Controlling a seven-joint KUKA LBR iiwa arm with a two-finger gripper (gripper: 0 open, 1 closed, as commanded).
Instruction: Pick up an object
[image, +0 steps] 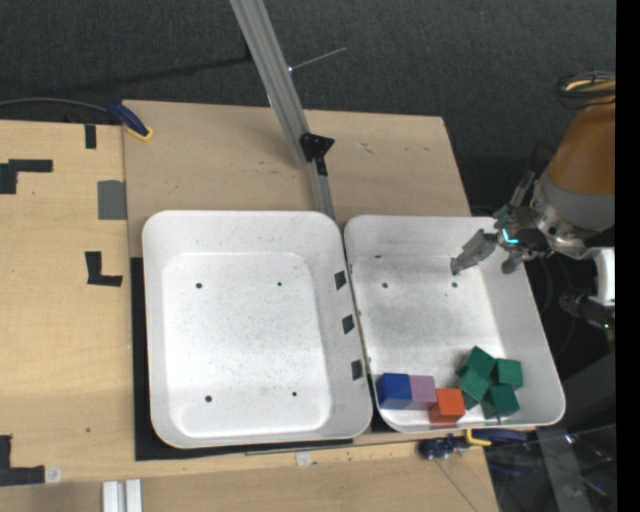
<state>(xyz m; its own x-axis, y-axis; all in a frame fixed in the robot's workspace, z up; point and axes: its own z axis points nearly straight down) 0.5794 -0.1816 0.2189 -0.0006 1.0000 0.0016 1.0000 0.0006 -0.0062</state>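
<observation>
The left bin (245, 325) sits on the wooden bench (60, 300), touching the right bin (440, 300) along its side. In the right bin's near corner lie a blue block (394, 389), a purple block (422, 389) just beside it, an orange block (448, 404) and a cluster of green blocks (492, 380) (all packed close together). Farther right, the gripper (490, 252) hangs over the right bin's far edge, well apart from the blocks; its fingers seem spread apart with nothing between them, though they are small and blurred.
</observation>
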